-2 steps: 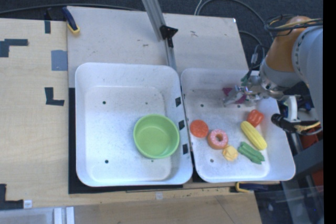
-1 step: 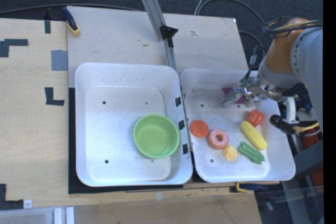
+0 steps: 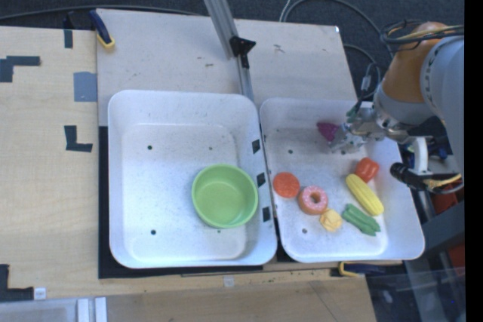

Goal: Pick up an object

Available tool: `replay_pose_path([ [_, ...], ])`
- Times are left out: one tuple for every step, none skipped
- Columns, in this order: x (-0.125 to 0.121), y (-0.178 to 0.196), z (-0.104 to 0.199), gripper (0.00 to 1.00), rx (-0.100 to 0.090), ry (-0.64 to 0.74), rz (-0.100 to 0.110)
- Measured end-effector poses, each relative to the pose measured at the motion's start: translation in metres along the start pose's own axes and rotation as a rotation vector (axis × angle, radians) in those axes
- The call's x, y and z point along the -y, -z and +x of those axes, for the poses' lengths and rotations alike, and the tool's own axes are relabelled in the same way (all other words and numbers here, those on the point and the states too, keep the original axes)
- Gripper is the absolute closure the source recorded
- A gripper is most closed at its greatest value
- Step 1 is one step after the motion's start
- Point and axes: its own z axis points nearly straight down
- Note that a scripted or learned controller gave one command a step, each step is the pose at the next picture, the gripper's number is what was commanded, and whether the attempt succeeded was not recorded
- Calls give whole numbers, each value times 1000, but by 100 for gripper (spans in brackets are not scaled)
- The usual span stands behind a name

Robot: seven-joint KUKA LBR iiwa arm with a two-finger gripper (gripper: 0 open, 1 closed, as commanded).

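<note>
My gripper (image 3: 346, 142) is low over the back of the right bin (image 3: 302, 241), and its fingers look open with nothing between them. A small purple object (image 3: 327, 131) lies just to its left, touching or nearly touching it. Nearer the front of this bin lie a red-orange pepper (image 3: 367, 169), a yellow corn cob (image 3: 364, 194), a green vegetable (image 3: 361, 220), a small yellow piece (image 3: 330, 220), a pink-iced donut (image 3: 312, 199) and an orange-red round piece (image 3: 286, 184).
The left bin (image 3: 151, 124) holds a green bowl (image 3: 224, 195) at its front right. A slanted metal pole (image 3: 219, 4) ends at the bins' shared back edge. Cables (image 3: 317, 7) run across the bench behind the right bin.
</note>
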Motion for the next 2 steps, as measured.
replay_pose_path([
  [-4, 44, -4, 100, -2, -2, 2],
  [0, 88, -7, 100, 0, -3, -7],
])
